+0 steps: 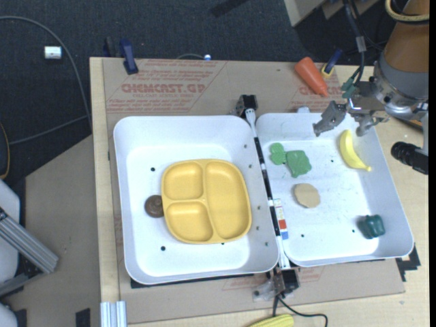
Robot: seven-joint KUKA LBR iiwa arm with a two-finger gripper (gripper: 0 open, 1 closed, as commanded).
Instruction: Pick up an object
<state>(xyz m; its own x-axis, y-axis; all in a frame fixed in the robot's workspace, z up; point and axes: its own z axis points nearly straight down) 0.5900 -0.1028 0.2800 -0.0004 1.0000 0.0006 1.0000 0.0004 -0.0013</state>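
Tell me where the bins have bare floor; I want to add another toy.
Left white bin: the yellow divided plate fills the middle, a brown disc beside it; the strip behind the plate is bare. Right white bin: bare between the tan cookie and teal block. Crowded at the back: green pieces, yellow banana, gripper.

Grey arm (402, 80) with orange band (409, 43); metal two-finger gripper (346, 120); dark cables

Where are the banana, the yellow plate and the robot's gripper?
banana (353, 151): camera view, middle of its curved body.
yellow plate (205, 200): camera view, ridge between its compartments.
gripper (349, 117): camera view, midway between its fingertips.
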